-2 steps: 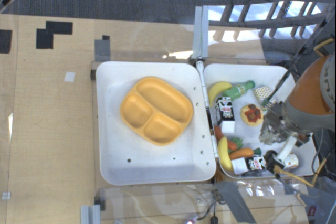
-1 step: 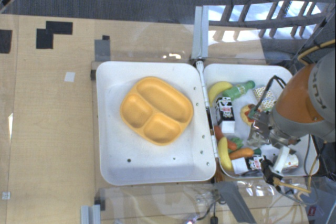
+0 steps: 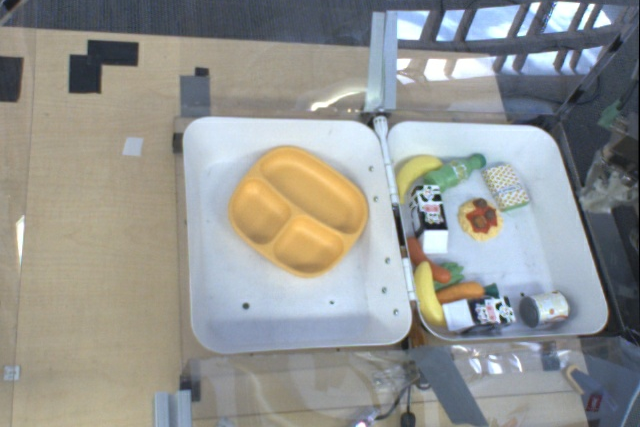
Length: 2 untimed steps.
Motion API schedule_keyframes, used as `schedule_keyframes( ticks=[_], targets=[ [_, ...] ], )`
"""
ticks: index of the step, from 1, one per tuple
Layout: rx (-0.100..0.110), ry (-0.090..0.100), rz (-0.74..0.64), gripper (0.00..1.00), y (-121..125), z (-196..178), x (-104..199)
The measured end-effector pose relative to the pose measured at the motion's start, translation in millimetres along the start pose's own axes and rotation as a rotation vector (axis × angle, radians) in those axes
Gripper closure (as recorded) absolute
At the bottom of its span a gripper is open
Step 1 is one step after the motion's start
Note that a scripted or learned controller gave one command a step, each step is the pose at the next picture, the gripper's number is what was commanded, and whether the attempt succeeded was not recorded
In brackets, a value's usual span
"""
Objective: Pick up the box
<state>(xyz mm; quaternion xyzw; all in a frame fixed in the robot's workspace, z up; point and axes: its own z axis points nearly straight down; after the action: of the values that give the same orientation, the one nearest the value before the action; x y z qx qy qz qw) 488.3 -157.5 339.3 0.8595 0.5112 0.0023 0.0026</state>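
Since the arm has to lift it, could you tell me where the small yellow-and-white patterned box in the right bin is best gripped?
I would come straight down on the small yellow-and-white patterned box and close across its shorter width. It lies flat and skewed, so the fingers should probably turn to match. Its sides look free: the green bottle and the round yellow pasta plate lie close but apart.
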Motion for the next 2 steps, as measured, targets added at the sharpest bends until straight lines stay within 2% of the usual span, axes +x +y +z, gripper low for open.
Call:
schedule_keyframes(
  ticks=[2],
  targets=[
    [-0.006,-0.001,-0.014,1.00,2.5,-20.8,2.8]
  ],
)
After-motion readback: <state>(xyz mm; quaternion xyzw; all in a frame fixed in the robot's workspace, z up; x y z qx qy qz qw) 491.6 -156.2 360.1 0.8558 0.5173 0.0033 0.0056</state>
